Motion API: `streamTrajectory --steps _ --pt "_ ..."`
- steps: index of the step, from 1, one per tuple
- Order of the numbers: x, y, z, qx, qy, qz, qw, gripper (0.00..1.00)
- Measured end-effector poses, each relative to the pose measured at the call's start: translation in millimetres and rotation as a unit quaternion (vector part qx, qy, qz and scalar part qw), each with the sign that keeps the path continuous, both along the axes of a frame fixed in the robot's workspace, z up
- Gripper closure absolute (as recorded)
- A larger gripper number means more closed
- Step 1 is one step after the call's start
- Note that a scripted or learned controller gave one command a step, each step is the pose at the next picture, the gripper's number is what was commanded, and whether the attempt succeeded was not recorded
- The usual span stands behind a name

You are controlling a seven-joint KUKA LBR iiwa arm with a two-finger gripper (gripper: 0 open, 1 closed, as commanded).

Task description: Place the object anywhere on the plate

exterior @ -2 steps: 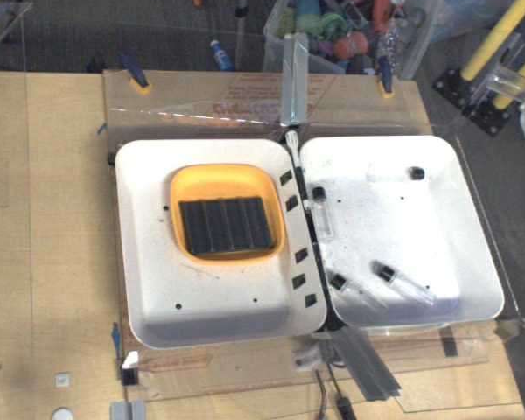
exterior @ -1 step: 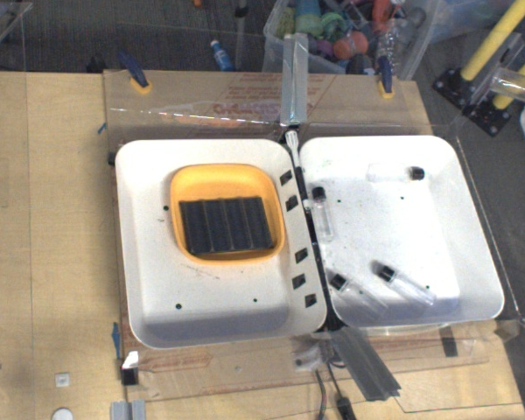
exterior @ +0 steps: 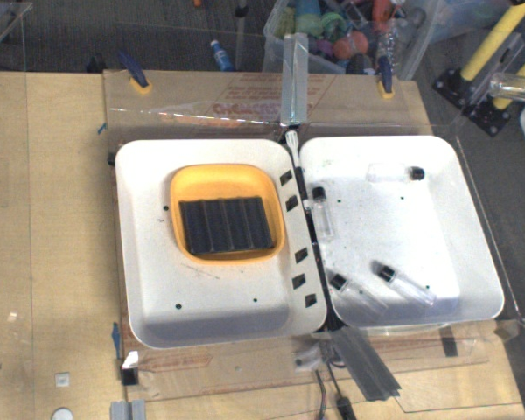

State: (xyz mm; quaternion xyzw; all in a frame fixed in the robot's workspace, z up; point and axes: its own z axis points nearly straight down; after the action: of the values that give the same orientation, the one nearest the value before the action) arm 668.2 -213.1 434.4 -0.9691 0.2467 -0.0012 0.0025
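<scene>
1. My claw: I cannot tell whether it is wide, narrow or holding anything, so I claim no grasp. My arm comes in from the right, so I take that side as near the claw and the left as far from it.

2. Nearest that side is the right bin. Three clear tubes with black ends lie loose in it: one towards the front, one at the back, and one tight against the wall shared with the other bin. They lie flat and well apart, probably just where they rolled to rest.

3. Beyond that wall is the left bin, the far one for me. The plate, orange and shallow, sits flat in its middle, clear of the walls, which leaves room for my claw to come down on any side.

4. The task's thing, as I judge it, is the black ridged slab. It lies flat inside the plate's rim, square to it and touching the plate floor, with orange showing all round it. By that look the placing is done. If a tube was meant instead, nothing is done yet.

5. Outward again, both bins rest on the desk, with a clear box of coloured toys behind it, well away from anything my claw needs.
</scene>
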Motion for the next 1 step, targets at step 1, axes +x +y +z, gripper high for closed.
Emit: streamTrajectory --steps 1 --pt "-0.2 -6.4 -0.4 -0.0002 0.000 0.151 0.9886 1.00"
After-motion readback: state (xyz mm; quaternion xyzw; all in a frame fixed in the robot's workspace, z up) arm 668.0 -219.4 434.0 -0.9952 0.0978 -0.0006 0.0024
